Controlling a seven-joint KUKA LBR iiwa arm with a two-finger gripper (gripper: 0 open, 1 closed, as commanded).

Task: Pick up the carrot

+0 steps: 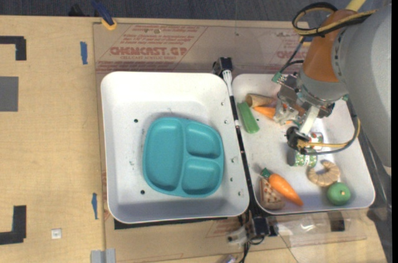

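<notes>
- Right bin (364, 162): one of two shallow white bins side by side on the bench (50, 131); it holds all the loose items.
- Carrot (284, 188): orange with a green top, lying flat near the right bin's front-left corner, close to the front edge. Its long axis runs at a slant, with the green top toward the left wall and the tip toward the front-right.
- Brown flat item (270, 197): pressed against the carrot's front-left side, apparently touching it.
- Hand (292, 117): hangs over the rear half of the right bin, well apart from the carrot. Whether it is released or clenched cannot be told, and nothing can be seen grasped in it.
- Governing relation: the carrot lies from the hand toward the bin's front edge and slightly toward its left wall. By judgement, the next move is a traverse frontward, with the grip set across the slanted axis, not along it.
- Small orange piece (264, 111) and green item (249, 118): just left of the hand near the left wall, a possible decoy.
- Green apple (339, 194): in the front-right corner, apart from the carrot.
- Left bin (118, 131): carries a teal divided plate (183, 156).
</notes>
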